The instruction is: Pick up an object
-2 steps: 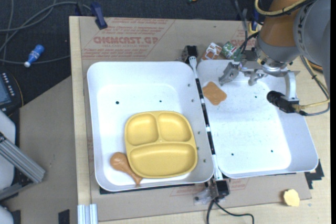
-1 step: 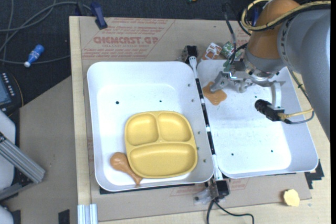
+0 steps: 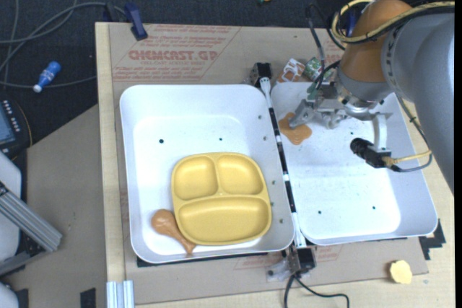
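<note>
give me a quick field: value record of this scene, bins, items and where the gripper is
left bin: holds a yellow divided plate and an orange drumstick toy at the plate's lower left edge
right bin: holds a flat orange-brown piece near its upper left corner
gripper: low over the right bin, at the orange-brown piece
outside the bins: a yellow chunk on the bench, lower right
</note>
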`<state>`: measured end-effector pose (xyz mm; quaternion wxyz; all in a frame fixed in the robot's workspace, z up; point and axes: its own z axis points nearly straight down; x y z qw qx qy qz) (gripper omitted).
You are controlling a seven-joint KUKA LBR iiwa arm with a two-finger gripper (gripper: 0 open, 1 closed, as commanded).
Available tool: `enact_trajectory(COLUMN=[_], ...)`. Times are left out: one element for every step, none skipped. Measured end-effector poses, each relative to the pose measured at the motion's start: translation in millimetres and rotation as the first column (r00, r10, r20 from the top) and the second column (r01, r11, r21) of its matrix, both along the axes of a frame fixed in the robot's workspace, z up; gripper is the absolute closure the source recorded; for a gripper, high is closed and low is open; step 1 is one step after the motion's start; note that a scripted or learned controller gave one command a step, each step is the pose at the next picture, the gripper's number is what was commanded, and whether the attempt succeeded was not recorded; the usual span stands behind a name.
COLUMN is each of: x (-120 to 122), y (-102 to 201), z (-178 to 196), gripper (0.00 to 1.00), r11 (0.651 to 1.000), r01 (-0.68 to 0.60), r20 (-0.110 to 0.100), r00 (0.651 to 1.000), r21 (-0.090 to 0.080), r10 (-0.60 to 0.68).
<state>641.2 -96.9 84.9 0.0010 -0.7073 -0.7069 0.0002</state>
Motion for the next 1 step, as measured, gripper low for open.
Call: enact_trajectory(x=[1.1], y=[0.3], z=[11.0], gripper=[1.00], r11=[1.000], r01=[0.001], r20=[0.004], r00=[1.000], r21=[0.000], r10=[-0.001])
